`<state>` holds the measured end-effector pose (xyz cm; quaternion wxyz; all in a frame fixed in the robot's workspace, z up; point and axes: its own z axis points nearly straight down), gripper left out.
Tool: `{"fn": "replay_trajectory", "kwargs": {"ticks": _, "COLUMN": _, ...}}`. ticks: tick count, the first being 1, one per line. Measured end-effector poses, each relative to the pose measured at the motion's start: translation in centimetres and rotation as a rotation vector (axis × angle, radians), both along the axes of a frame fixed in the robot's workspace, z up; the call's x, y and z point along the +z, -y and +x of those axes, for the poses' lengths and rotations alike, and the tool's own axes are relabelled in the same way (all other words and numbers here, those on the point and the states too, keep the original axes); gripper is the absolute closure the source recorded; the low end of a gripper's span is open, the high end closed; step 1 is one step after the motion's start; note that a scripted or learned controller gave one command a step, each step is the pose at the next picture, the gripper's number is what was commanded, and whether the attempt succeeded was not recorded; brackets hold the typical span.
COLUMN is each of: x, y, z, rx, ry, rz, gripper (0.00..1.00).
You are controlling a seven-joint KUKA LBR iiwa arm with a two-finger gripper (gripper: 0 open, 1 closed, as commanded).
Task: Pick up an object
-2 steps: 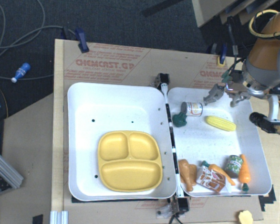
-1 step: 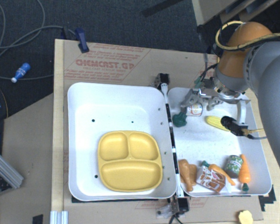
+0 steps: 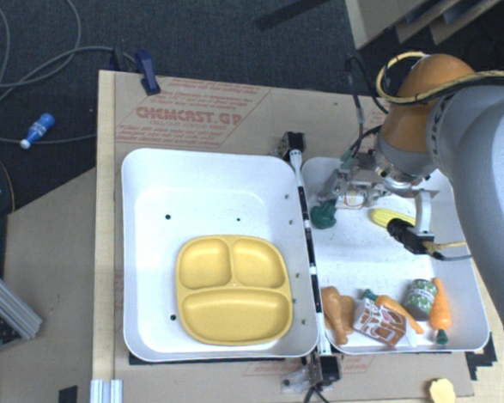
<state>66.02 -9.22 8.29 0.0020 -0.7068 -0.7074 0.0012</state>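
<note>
The right bin (image 3: 351, 255) holds several small objects. A dark green piece (image 3: 323, 215) lies by its left wall, and a yellow banana-like piece (image 3: 387, 217) lies near the middle back. Along the front lie a brown pastry shape (image 3: 337, 313), a printed snack packet (image 3: 379, 322), a green-white ball (image 3: 419, 295) and an orange carrot (image 3: 441, 308). My gripper (image 3: 360, 191) hangs low over the back of this bin, between the green piece and the yellow piece, under the orange wrist band (image 3: 418, 105). Nothing shows held in it.
A yellow divided plate (image 3: 233, 290) lies in the left bin (image 3: 149, 189). A clamp (image 3: 294, 144) sits where the two bins meet at the back. A small yellow bit (image 3: 442, 391) lies on the bench outside the right bin. The grey arm (image 3: 487, 170) covers the right bin's far right corner.
</note>
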Motion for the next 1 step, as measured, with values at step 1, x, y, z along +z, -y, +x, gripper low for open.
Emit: {"fn": "replay_trajectory", "kwargs": {"ticks": 1, "x": 1.36, "y": 0.02, "z": 0.20, "rx": 0.001, "ry": 0.007, "rz": -0.002, "gripper": 1.00}}
